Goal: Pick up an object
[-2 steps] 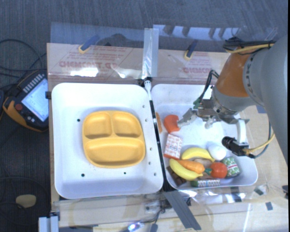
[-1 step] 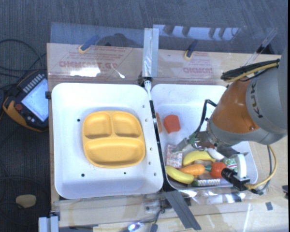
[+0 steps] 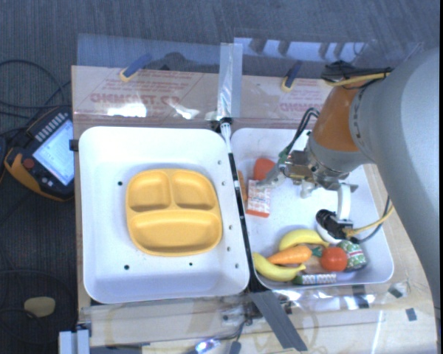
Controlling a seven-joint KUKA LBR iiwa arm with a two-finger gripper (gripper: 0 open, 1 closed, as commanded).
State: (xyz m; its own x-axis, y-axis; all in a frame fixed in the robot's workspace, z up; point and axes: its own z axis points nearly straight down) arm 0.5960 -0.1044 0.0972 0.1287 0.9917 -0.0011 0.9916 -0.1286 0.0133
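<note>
The gripper (image 3: 307, 183), its opening impossible to judge, hovers in the right bin (image 3: 369, 271) near an orange-red object (image 3: 263, 168); centring above it before descending looks wise.

My two bins (image 3: 96, 220) look like smooth white plastic with a soft sheen. The yellow sectioned plate (image 3: 174, 211) in the left one seems matt plastic. At five o'clock in the right bin, the bananas (image 3: 299, 238), carrot (image 3: 291, 255) and tomato (image 3: 334, 258) shine like glossy plastic. The small packet (image 3: 259, 198) looks like printed paper. Brown cardboard (image 3: 155, 91) lies at twelve o'clock.
</note>
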